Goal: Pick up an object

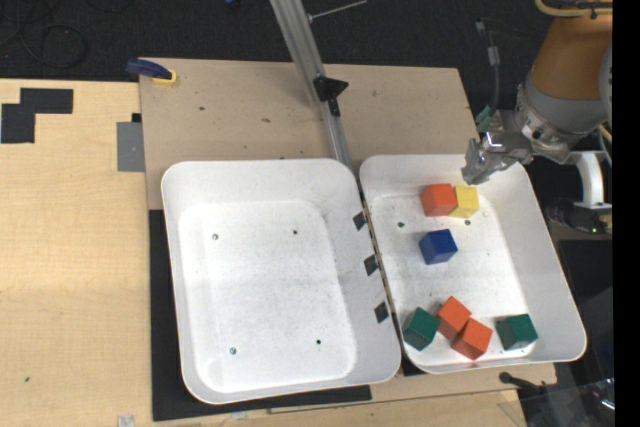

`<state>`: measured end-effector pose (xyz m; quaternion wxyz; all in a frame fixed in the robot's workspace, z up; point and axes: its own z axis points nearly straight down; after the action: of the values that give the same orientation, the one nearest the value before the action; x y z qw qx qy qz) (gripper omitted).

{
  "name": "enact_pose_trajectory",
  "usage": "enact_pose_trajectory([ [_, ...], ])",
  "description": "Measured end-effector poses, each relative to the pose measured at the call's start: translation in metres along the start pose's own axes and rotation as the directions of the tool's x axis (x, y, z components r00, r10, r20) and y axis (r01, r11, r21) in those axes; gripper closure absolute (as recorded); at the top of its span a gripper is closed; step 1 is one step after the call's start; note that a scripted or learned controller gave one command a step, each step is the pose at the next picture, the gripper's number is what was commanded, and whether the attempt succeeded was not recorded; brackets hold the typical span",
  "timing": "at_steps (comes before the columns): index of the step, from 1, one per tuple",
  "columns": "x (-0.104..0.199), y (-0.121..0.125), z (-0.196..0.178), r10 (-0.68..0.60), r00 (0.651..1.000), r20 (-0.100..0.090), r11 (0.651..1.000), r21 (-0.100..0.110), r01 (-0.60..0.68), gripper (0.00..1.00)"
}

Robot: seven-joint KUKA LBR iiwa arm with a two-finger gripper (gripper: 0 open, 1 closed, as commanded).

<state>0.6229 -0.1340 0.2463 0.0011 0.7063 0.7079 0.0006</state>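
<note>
The right bin holds several blocks. An orange block touches a yellow block near the bin's far side. A blue block lies just below them. At the near end sit a green block, two orange blocks and another green block. My gripper hangs just above and behind the yellow block, at the bin's far right corner. Nothing shows between its tips.
The left bin lies beside the right one, with black clips along the shared edge. A slanted aluminium rail rises behind the bins. A blue and yellow clamp sits at the board's far left corner.
</note>
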Motion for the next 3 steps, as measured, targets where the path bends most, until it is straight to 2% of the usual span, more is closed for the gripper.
enact_pose_trajectory([
  [2, 0.109, -0.008, 0.023, -0.001, 1.000, -0.002, 1.000, 0.007, 0.001, 1.00],
  [3, 0.164, -0.013, 0.012, -0.002, 1.000, -0.003, 1.000, 0.004, 0.002, 1.00],
])
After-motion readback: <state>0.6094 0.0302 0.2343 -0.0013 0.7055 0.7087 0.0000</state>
